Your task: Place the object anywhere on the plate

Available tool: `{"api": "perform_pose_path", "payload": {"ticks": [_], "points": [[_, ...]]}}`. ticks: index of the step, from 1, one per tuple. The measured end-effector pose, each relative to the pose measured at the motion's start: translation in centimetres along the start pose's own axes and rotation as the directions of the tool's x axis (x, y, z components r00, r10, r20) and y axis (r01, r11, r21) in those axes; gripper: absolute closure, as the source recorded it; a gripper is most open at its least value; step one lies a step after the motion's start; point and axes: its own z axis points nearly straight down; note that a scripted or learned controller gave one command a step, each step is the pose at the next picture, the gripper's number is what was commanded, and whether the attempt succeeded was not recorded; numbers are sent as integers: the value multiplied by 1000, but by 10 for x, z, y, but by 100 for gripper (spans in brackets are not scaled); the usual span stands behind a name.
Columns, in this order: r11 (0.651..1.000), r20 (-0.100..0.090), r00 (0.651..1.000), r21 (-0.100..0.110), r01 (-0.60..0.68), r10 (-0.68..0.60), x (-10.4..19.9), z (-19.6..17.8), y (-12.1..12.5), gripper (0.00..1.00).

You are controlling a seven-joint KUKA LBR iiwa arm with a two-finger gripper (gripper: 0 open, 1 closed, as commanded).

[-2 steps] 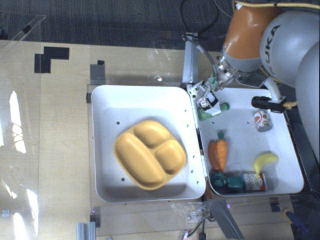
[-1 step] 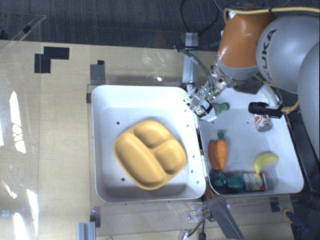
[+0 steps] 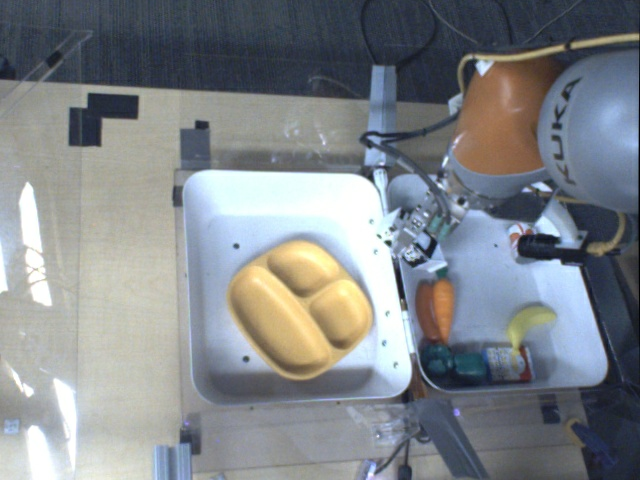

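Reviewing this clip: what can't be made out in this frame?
- Gripper: too small and cluttered in the camera view to tell finger state or contents.
- Right bin: its back is hidden by the arm.
- Bottle: label too small to read.
- Red-and-white item: partly hidden by the black part.

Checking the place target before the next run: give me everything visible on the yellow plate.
The plate is a yellow, smooth, plastic-looking dish with rounded corners and three compartments: one long section on the left side of the view and two smaller ones to the right. It lies flat, turned at a slant, near the middle of the left bin, resting on its floor, apart from the walls. Nothing lies in its compartments and nothing else touches it.
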Motion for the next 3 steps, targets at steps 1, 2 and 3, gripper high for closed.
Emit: {"api": "perform_pose_path", "payload": {"ticks": [1, 2, 3], "points": [[1000, 5, 1000, -6, 1, -1, -1, -12, 2, 100], [999, 3, 999, 0, -48, 48, -16, -102, -39, 100], [1000, -1, 1000, 1, 10, -10, 9, 1, -61, 100]]}}
